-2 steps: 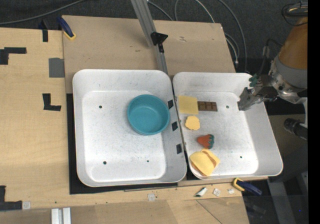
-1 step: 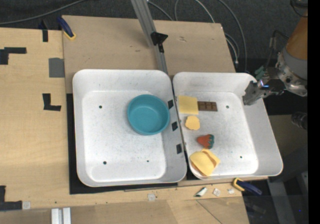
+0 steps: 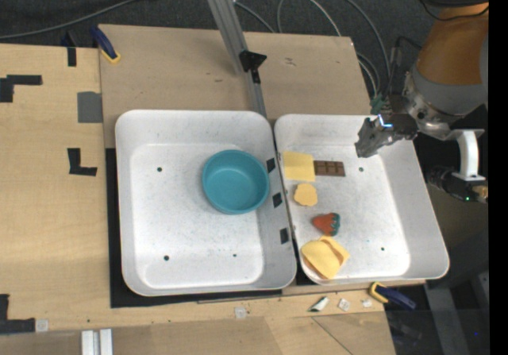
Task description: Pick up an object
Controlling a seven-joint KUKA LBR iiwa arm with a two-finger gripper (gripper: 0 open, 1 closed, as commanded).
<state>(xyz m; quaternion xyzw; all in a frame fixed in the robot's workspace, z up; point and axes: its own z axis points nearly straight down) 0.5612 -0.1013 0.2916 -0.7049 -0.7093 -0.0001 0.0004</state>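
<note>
**Arm hanging over the right bin, nothing picked yet**

On the left, the first white bin (image 3: 143, 187) is holding a single blue bowl (image 3: 234, 180), sitting upright near the wall it shares with its neighbour. The right bin (image 3: 397, 210) is carrying the smaller pieces, all crowding along its left side: a pale yellow square (image 3: 298, 165) with a brown chocolate-like bar (image 3: 329, 168) just beside it, a small yellow lump (image 3: 306, 195) below them, a red and green piece (image 3: 326, 223) further down, and a larger yellow piece (image 3: 324, 257) near the front corner. Any of these could be serving as the thing to pick; the bar is lying nearest the arm.

The gripper (image 3: 370, 139) is hovering over the back right part of that bin, apart from every item and carrying nothing. It is too dark and small to tell how it is set. It is probably sitting there because the reach comes in from the right, leaving a short drop toward the bar.
</note>
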